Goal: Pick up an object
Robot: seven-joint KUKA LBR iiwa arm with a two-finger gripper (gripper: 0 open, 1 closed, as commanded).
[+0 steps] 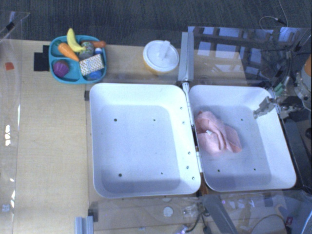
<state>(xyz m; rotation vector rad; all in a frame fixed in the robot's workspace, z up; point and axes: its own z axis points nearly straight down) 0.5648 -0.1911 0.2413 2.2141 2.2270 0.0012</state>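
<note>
The gripper (263, 107) hangs over the upper right edge of the right bin (273, 169), well apart from the cloth; whether it is released or clenched cannot be told from this slanted view, and nothing shows in its grasp.

The right bin holds one thing: a crumpled pink cloth (218, 139) lying in its left half, close to the wall shared with the other bin. The left bin (141, 140) shows only its white floor with a few small dark dots.

Beyond the bins, on the pale wooden bench (44, 145), a blue divided tray (77, 59) sits at the upper left. Its compartments carry a yellow banana (74, 41), an orange carrot (67, 51), a purple item (60, 68) and a speckled block (92, 64). A round white lidded container (161, 56) stands just above the left bin's upper right corner. Dark carpet (146, 6) runs behind the bench.

Counted: two white bins, one pink cloth, one blue tray, one round container, one gripper.
</note>
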